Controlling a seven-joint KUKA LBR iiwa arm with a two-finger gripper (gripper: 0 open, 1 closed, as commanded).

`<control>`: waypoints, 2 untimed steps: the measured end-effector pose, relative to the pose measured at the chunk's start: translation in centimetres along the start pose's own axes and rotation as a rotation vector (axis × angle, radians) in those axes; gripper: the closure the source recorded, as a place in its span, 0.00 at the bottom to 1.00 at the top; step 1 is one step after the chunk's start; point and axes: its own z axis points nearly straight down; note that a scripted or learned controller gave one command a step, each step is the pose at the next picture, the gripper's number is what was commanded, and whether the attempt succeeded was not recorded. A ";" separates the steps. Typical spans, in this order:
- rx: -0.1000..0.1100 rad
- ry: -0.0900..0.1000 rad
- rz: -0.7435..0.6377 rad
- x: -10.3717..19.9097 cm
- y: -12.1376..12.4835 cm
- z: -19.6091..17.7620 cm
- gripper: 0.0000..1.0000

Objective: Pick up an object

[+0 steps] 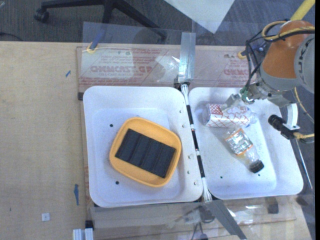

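In the right bin [285, 184] lies a red-and-white patterned package [226, 116] on its side, near the far left corner. Just in front of it rests a crumpled clear plastic bottle [242, 145] with a black cap, pointing to the front right. My gripper [239, 98] hangs over the far part of this bin, just above the package's far right end; whether it touches the package I cannot make out. The left bin [100, 109] holds a yellow tray [119, 145] with a black ribbed slab [147, 153] lying in it.
The orange band and grey wrist [282, 59] stand over the right bin's far right corner, with cables looping above. A black knob [276, 121] sticks out near the right wall. A metal divider [187, 59] and a clear sheet lie behind the bins.
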 end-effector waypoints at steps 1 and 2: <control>0.007 0.006 -0.022 0.1 -0.1 0.0 0.00; 0.001 0.003 -0.104 0.0 0.0 0.0 0.00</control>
